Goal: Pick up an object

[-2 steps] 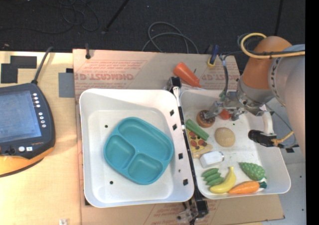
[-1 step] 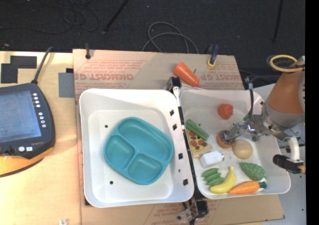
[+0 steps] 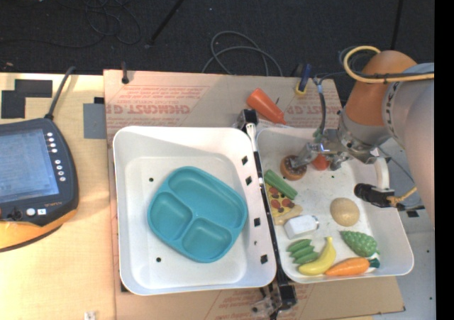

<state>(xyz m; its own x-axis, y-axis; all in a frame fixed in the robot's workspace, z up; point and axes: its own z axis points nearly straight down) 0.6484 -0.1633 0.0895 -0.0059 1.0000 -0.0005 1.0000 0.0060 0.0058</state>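
Orange plastic toy carrot (image 3: 347,267) lies well below the fingers (image 3: 317,157), whose spread I cannot tell; small brown round toy (image 3: 291,167) just beside them looks light, rigid, pinchable across its rim.

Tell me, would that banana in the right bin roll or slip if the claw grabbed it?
The banana looks like smooth, glossy plastic, so it may slip. Its curve probably stops it rolling. It lies against the green pods and the carrot, so a push would likely shove them too.

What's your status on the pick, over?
Gripper low in right bin, far end, beside brown round toy. Nothing seen held. Banana, carrot, egg untouched nearby.
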